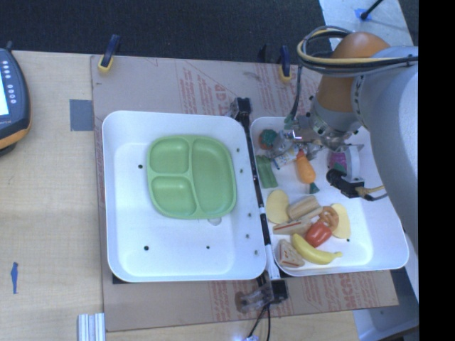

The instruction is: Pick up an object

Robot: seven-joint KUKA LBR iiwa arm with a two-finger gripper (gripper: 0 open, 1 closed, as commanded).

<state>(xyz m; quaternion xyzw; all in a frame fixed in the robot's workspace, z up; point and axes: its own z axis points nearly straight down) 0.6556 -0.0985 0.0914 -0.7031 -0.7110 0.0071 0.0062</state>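
Observation:
My gripper [293, 145] hangs low over the far end of the right bin [384, 241], under the arm's orange band. An orange carrot [306, 168] lies just in front of it, touching or nearly touching. A small green and red piece [269, 139] sits to the gripper's left, and a green strip [266, 171] lies by the bin's left wall. Nearer the front lie a bread roll [304, 207], a red pepper [320, 234], a yellow banana [316, 251] and a sandwich wedge [287, 253]. Nothing shows as held.
The left bin [128, 247] holds a green divided plate [192, 176]. A pale yellow slice [277, 206] lies near the right bin's left wall. A pink piece [338, 160] sits under the wrist. A handheld controller [11, 98] rests at the bench's left edge.

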